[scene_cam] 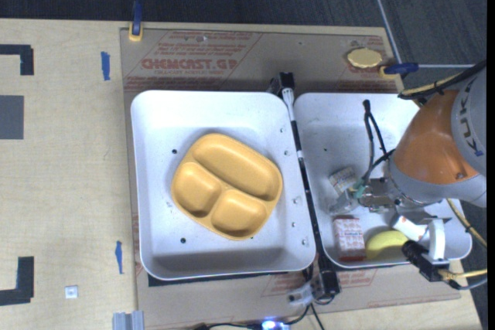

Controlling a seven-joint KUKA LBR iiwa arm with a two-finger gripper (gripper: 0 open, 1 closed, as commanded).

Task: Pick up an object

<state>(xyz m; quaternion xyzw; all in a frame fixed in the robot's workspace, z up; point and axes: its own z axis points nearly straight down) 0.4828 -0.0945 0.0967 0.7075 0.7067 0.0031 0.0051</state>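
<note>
Approach/grasp step, I reckon: my fingers (pixel 370 195) are low in the right bin (pixel 325 116), among small objs. Clear packet (pixel 340 182) sits just left of them, red-white box (pixel 348 234) toward the bin's near edge, and yellow banana-like obj (pixel 385 242) right beside that. Open or closed? Can't tell, since wrist & cables hide the tips, so no grip is confirmed. Next move prob. needs centring on one obj, closing, then a straight lift. My arm covers the bin beyond them.

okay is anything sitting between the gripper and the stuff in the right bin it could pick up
Nothing visible does. The gripper is low in the right bin, right beside a clear crumpled packet. A red-labelled packet and a banana lie just below it.
</note>
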